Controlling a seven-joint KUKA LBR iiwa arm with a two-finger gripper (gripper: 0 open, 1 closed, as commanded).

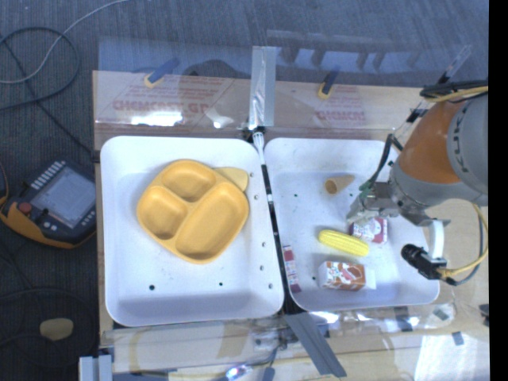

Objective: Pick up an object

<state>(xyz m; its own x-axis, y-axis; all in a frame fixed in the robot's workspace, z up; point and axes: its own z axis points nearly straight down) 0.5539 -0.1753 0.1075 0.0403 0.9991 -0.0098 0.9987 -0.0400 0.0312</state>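
Near right bin (305,153) far edge: end effector (367,211) over red-white packet (371,230), finger state unclear.

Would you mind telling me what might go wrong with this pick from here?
The gripper sits low over a red-and-white packet that lies right beside the corn cob; closing could catch or nudge the corn instead. The packet looks flat, so the grasp may slip off it. It also lies near the right bin edge, limiting approach room.

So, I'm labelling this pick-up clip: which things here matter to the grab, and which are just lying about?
Job:
two-finger gripper
red-and-white packet under it
yellow corn cob
orange-and-white packet
small tan cone

Lying about:
yellow divided plastic plate
orange-and-grey handheld controller
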